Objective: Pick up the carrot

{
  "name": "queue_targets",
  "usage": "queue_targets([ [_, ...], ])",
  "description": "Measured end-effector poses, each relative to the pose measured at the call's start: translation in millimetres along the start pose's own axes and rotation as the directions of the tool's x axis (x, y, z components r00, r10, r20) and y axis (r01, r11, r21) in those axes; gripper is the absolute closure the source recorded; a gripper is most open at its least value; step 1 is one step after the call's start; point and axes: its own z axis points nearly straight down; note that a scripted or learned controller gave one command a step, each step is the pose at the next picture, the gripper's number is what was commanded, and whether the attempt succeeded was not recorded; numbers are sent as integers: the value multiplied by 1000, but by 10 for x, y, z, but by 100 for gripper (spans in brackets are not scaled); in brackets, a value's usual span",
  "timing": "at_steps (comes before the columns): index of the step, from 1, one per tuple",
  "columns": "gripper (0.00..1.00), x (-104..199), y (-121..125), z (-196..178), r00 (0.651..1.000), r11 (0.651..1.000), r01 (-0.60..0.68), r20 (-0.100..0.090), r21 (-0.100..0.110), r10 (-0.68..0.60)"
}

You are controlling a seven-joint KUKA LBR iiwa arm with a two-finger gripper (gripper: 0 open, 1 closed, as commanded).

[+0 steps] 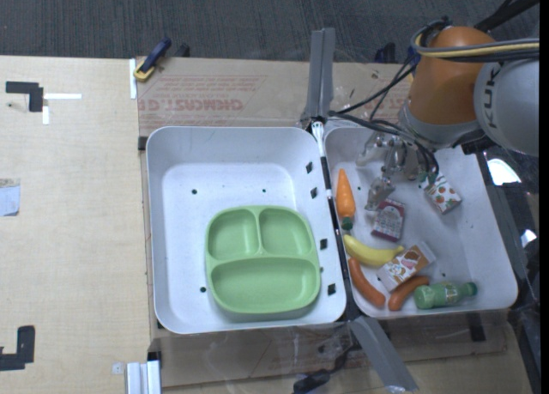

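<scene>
Nearest my camera, along the front of the right bin, I see a green bottle lying on its side, with an orange-red sausage just to its left and another sausage curving beside that. Behind them sits a small orange-and-white carton, touching the tip of a banana that lies across the bin's left part. My target, the carrot, lies along the left wall of this bin, just behind the banana, green stub toward me and pointed end away. A dark red packet rests between the carrot and the bin's middle, and a small juice box sits farther right. My gripper hangs over the bin's rear half, right of the carrot and above the red packet; from this angle I cannot tell how its fingers stand, and I see nothing held. Over in the left bin a green divided plate lies flat.
</scene>
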Motion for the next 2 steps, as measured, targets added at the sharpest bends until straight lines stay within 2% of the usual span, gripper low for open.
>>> queue_targets([
  [1,0,28,38,-3,945,945,326,0,-1,-326],
  [2,100,10,35,-116,948,948,319,8,-1,-319],
])
